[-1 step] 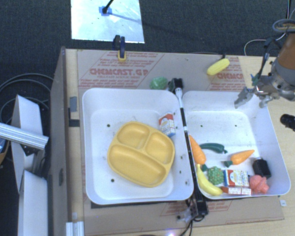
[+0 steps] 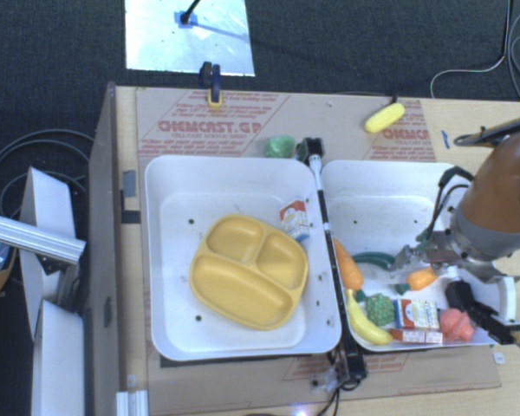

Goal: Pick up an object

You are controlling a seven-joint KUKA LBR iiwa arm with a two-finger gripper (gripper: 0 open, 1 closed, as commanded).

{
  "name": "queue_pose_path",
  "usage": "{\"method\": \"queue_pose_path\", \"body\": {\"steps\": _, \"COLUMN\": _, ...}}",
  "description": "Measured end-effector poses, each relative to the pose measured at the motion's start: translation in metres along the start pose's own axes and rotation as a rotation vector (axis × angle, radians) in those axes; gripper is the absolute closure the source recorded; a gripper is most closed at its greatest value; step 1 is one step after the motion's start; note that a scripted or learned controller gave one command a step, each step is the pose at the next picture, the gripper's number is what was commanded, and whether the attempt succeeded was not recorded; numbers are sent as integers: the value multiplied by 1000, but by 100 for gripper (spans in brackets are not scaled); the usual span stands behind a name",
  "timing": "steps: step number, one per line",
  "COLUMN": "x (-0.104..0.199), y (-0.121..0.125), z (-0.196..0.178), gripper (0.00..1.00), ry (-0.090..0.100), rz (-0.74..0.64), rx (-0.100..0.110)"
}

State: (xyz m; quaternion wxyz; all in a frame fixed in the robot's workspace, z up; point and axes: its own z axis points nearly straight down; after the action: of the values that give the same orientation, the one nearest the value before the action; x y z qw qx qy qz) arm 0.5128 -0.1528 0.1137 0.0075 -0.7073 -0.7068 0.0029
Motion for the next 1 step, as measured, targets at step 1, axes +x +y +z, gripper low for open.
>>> {"method": "queue_pose_path", "body": {"steps": 1, "x": -12, "y": -22, "z": 24, "gripper": 0, "ry": -24, "rz": 4, "rx": -38}}
